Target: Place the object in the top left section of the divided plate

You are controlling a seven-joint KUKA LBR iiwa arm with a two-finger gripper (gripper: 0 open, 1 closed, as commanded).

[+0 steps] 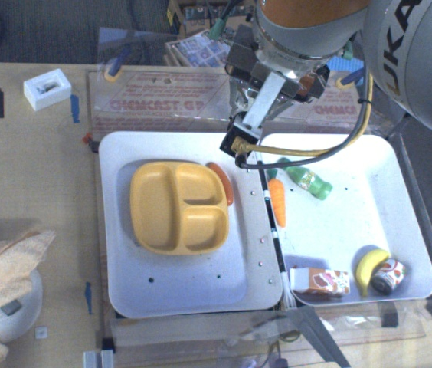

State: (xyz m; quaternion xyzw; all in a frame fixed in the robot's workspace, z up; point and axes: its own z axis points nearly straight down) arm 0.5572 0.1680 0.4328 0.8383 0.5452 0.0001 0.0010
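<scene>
A yellow divided plate (155,205) lies in the left bin (124,274), with one large section on its left and two smaller ones on its right; nothing lies in any of them. A red-orange sausage-shaped object (224,181) rests against the plate's upper right rim. An orange carrot (277,202) lies along the wall between the two bins. My gripper (277,79) hangs above the far edge of the bins, over the gap between them, well above the objects. I see nothing held in it.
The right bin (400,205) holds a green bottle (310,181) near its far left, a banana (371,267) and a dark can (389,276) at the front right, and a small carton (322,280) at the front. A small white box (47,89) sits on the bench at far left.
</scene>
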